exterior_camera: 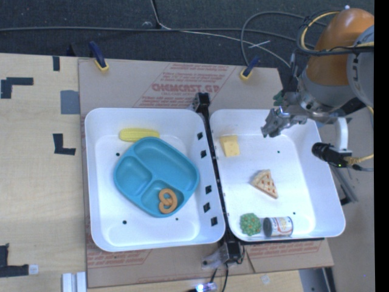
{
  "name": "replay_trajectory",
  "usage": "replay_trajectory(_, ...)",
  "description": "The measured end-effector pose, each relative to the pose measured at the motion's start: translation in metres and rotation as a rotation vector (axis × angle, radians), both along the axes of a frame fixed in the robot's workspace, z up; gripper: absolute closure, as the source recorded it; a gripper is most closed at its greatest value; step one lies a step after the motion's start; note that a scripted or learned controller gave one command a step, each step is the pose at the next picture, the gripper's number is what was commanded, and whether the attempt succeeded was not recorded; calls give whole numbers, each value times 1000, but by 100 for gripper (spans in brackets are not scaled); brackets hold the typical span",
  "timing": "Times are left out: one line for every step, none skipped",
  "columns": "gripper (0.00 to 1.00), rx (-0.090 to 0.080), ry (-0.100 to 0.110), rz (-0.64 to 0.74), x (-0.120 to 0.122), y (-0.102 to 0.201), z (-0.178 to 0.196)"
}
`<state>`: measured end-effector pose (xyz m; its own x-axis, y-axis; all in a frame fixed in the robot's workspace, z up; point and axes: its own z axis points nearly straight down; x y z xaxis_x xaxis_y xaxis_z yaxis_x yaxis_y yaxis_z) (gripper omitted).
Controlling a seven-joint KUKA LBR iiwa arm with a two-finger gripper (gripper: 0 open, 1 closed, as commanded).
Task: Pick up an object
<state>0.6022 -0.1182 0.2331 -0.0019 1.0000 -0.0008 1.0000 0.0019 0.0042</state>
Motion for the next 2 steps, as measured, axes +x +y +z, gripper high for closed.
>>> replay_trajectory(100,2,6,4,-7,56,-11)
replay_trajectory(100,3,5,5,-14,112,-3)
